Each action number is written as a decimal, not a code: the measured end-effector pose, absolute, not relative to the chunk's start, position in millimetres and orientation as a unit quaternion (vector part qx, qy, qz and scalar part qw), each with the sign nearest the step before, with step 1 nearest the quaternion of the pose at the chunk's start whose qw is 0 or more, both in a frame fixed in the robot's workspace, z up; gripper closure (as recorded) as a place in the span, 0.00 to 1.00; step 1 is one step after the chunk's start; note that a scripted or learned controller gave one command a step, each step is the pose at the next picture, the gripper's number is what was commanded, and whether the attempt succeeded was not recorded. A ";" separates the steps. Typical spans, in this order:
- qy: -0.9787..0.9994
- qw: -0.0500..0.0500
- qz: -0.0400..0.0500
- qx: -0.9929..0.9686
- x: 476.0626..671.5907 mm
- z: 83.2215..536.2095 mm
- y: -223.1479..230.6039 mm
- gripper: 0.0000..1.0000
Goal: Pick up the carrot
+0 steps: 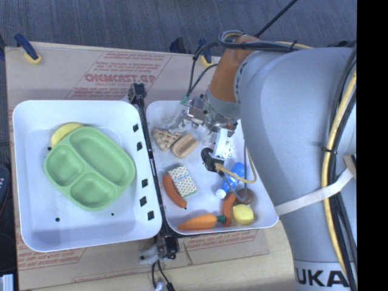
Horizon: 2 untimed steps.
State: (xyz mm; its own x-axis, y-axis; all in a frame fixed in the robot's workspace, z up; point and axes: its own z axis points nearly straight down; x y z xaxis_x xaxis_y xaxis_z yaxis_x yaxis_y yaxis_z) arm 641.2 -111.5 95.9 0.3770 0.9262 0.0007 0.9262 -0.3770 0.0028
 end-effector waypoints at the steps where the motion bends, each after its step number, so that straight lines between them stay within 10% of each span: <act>1: 0.517 -0.001 -0.001 0.856 656.6 149.3 -142.6 0.00; 2: 0.388 -0.001 -0.002 0.922 656.4 213.4 -91.4 0.00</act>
